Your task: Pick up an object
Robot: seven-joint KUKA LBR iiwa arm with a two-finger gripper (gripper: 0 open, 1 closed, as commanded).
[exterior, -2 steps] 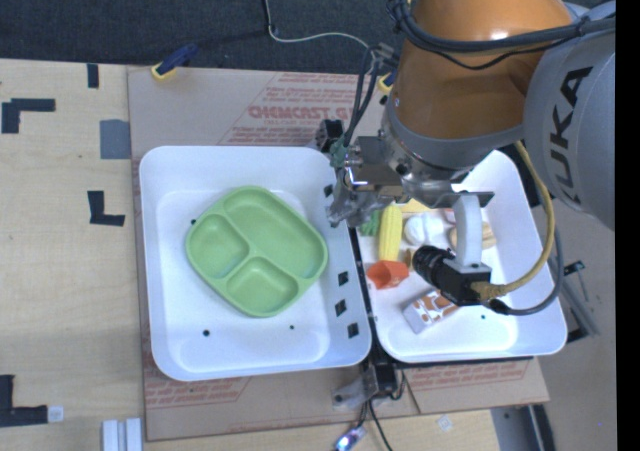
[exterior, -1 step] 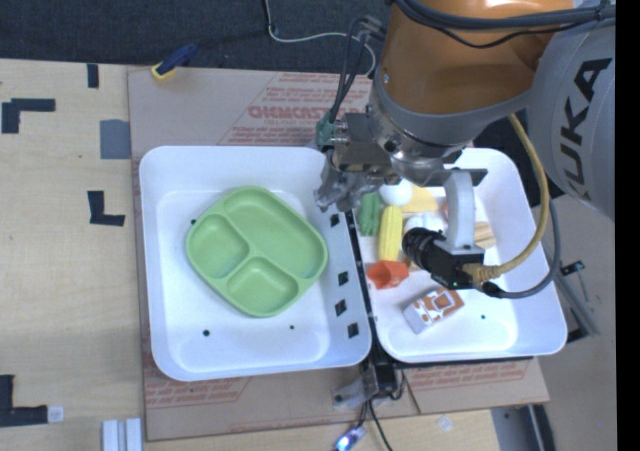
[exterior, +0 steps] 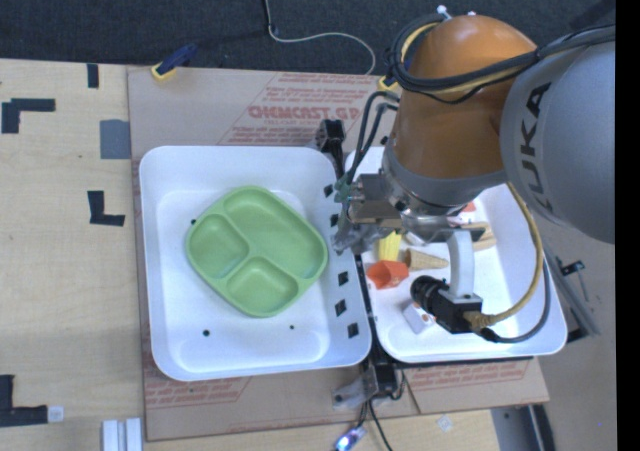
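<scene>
My gripper (exterior: 368,227) hangs low over the left side of the right bin (exterior: 520,339), mostly hidden under the orange wrist band and grey arm. Just beneath and beside it lie several small objects. They are a yellow piece (exterior: 390,244), an orange-red piece (exterior: 386,275), a tan cone-shaped piece (exterior: 428,260) and a brown stick-like piece (exterior: 482,234). A small white object (exterior: 415,318) lies nearer the bin's front. Nothing can be seen held by the gripper.
The left bin (exterior: 165,239) holds a green divided plate (exterior: 256,251). A black fitting with a cable (exterior: 446,305) hangs off the arm above the right bin's front. The bins' shared wall (exterior: 350,299) runs just left of the gripper.
</scene>
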